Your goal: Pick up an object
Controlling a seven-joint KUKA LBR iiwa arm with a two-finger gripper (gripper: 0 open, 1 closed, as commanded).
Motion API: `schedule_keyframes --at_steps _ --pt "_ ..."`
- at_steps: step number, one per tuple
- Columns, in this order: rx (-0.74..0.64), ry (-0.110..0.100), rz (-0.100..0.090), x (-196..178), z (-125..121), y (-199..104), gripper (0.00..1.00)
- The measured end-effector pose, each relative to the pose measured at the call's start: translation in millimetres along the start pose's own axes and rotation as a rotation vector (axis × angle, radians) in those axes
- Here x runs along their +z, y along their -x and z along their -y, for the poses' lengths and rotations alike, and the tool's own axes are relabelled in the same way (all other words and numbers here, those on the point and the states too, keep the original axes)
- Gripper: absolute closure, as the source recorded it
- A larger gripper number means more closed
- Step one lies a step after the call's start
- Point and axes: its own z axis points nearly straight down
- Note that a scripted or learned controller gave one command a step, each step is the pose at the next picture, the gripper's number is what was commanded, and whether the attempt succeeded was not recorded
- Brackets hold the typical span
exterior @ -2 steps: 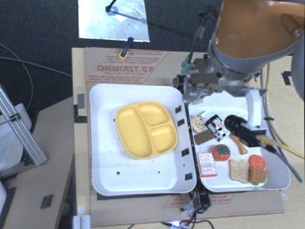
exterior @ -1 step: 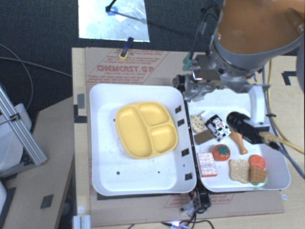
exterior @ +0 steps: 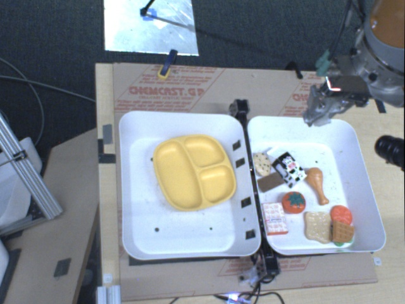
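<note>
Dark carpet surrounds the bench; the drumstick [exterior: 317, 183] lies mid right bin [exterior: 362, 160], apart from its neighbours — an easy target. The gripper [exterior: 318, 111] hovers over the bin's far rim, holding nothing — jaw gap unclear.

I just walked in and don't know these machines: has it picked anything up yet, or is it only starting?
Nothing looks picked up yet. The pincer sits over the far rim of the right bin, apart from the toy food. The drumstick, tomato and toast all lie on the bin floor. Reaching down, gripping and lifting one are left.
</note>
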Motion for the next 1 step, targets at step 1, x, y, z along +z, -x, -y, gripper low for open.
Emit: schedule_keyframes --at_steps 1 --pt "-0.007 -0.002 -0.001 -34.0 -8.5 13.2 1.0"
